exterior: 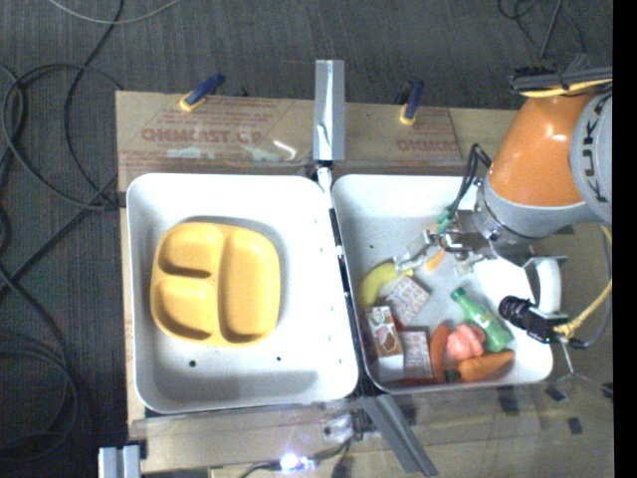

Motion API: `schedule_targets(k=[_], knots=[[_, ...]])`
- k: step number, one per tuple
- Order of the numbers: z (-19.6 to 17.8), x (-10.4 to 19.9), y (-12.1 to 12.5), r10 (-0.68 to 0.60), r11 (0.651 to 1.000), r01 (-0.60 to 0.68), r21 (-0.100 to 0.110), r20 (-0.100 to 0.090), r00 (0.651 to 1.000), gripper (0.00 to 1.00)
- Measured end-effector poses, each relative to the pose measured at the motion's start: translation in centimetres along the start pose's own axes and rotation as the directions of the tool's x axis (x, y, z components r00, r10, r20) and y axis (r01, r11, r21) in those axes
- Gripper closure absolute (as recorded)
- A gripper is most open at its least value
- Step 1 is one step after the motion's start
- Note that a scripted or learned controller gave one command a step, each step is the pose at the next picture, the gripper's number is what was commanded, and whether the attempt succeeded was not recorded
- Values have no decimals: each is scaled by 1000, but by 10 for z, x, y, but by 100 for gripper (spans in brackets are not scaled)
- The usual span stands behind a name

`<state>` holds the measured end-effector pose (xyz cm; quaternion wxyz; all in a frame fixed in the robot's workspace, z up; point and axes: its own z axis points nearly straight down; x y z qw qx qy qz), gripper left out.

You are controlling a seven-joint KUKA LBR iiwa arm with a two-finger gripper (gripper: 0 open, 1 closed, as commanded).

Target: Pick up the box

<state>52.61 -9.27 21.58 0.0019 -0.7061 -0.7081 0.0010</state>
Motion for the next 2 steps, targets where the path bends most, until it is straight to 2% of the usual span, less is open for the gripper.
schedule_targets(k=[1, 2], knots=[[127, -10, -11, 230, 973, -230, -12, -2, 973, 0], [118, -10, -11, 231, 973, -231, -13, -2, 973, 100]])
